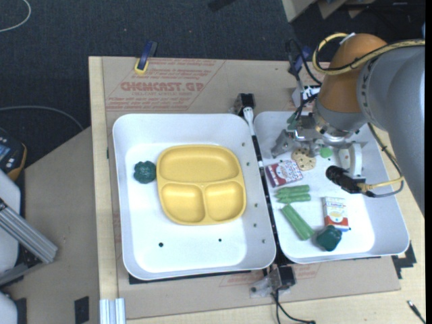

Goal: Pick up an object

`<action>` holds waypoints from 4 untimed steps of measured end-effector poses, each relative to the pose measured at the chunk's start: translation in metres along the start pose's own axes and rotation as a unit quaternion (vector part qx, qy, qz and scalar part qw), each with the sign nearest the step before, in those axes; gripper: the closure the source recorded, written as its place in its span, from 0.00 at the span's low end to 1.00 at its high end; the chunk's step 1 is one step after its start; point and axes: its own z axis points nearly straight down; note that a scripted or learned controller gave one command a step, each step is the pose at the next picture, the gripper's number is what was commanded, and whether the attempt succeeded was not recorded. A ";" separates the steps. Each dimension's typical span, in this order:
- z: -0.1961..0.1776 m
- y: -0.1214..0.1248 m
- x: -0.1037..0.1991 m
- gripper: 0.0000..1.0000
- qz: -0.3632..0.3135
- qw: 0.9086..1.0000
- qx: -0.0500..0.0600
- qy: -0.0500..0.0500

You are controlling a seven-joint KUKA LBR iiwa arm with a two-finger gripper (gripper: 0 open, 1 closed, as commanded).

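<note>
The robot arm's gripper (305,140) hangs low over the far end of the right bin (388,231), just above a round cookie (304,158). How the claw is set cannot be told. Nearby lie a red packet (283,173), green bean pods (292,194) and a small carton (335,213). The left bin (135,248) holds a yellow divided plate (200,183).
</note>
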 end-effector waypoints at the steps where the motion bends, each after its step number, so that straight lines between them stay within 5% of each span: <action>1: 0.002 0.001 0.000 0.00 0.000 1.000 -0.004 -0.001; 2: -0.011 0.003 -0.002 1.00 0.001 1.000 -0.009 -0.003; 4: -0.140 0.006 -0.006 1.00 0.000 1.000 -0.009 -0.002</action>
